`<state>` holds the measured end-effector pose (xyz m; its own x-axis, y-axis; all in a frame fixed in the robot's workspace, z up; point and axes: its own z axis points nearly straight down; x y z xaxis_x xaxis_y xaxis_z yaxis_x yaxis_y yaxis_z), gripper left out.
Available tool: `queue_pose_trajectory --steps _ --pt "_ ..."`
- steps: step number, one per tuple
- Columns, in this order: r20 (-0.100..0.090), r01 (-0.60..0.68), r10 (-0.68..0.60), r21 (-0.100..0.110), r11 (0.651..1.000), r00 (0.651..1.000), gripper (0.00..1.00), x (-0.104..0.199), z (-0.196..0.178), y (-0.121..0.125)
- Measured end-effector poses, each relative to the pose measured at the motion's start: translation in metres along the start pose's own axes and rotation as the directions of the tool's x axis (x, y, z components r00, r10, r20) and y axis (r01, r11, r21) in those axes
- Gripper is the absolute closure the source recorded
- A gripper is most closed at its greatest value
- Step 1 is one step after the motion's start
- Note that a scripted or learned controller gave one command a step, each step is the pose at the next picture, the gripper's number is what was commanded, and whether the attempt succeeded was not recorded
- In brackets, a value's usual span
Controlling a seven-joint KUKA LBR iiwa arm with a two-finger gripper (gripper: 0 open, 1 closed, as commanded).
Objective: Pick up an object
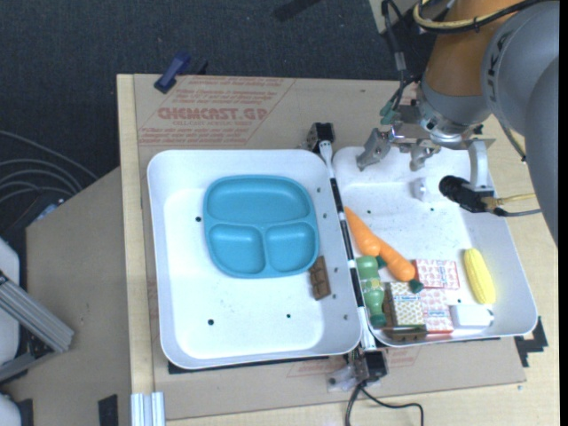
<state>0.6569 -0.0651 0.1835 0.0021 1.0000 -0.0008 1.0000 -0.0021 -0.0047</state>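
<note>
Nearest the camera, the right bin (510, 322) is holding the pickable clutter along its front edge — 2 patterned packets (428, 291), a white block (469, 315), a green bottle (372, 284) and a dark bar (401, 333). Just behind them a yellow corn cob (479, 274) is lying by the right wall, and an orange carrot (378, 245) is slanting up along the divider. In the left bin (169, 238) a blue sectioned plate (261, 224) is sitting with a small brown piece (319, 280) beside it.

Farther back, the claw (397, 151) is hanging over the bare rear of the right bin, well apart from every item. How far its fingers are spread cannot be told from here, and nothing is showing between them.

The pick is not yet begun. The corn cob looks the safest target, lying apart from its neighbours — the arm is probably best coming forward, squaring across the cob's narrow width, then descending straight.
</note>
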Motion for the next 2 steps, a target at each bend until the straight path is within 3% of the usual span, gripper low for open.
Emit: queue_pose_trajectory --steps 1,2 --pt "-0.001 0.000 0.000 -0.001 1.000 1.000 0.00 -0.028 0.100 -0.001" --pt "-0.001 0.001 -0.001 -0.002 1.000 1.000 0.00 -0.041 0.099 -0.011"
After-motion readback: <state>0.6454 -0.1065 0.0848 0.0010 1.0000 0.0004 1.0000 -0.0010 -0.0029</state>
